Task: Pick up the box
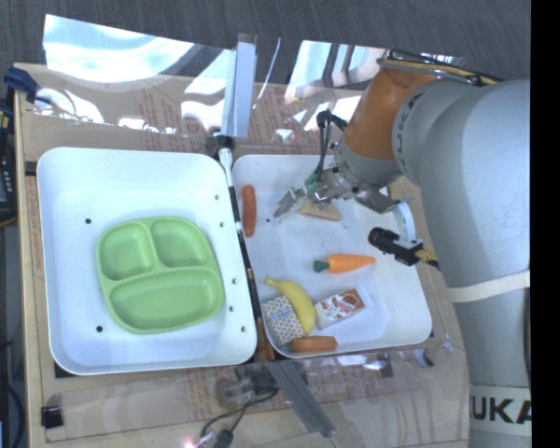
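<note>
The box [341,307] is a small white and orange carton lying flat near the front of the right bin [406,311]. It rests beside a yellow banana [295,301]. My gripper [303,197] hangs low over the far part of the same bin, right by a tan wedge of bread [323,212]. It is well away from the box, with an orange carrot [345,263] lying between the two. Nothing shows in the gripper's grasp.
A reddish sausage [249,210] lies along the right bin's left wall, and another sausage [313,345] lies at its front edge beside a patterned packet [280,318]. The left bin [65,185] holds a green divided plate [159,273]. The arm's bulk covers the right side.
</note>
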Robot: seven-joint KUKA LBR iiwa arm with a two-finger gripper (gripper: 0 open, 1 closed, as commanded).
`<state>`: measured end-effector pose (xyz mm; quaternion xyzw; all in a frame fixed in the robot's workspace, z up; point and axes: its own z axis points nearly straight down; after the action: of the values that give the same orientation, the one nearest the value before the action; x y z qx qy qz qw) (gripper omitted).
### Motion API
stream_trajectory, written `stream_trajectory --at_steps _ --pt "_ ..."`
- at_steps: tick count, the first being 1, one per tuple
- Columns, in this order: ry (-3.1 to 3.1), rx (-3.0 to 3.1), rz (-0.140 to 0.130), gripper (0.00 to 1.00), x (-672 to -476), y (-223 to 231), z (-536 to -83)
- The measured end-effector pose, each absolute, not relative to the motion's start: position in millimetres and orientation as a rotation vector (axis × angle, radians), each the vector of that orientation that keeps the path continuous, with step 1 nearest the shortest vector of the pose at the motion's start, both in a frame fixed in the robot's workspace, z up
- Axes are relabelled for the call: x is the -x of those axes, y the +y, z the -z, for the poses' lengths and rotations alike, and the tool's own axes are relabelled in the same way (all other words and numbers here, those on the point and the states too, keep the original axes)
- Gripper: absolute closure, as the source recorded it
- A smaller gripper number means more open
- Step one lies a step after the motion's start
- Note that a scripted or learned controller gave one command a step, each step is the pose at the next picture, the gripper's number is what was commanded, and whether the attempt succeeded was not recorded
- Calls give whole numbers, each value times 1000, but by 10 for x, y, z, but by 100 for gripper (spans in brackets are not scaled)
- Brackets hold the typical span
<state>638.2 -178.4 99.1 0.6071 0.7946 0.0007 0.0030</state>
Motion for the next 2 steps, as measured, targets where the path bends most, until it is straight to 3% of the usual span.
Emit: stream_trajectory --at_steps 1,2 --pt "2504 -1880 -8 0 -6522 -1641 -991" --pt "2508 -1873 -12 100 -6533 -1629 -1102"
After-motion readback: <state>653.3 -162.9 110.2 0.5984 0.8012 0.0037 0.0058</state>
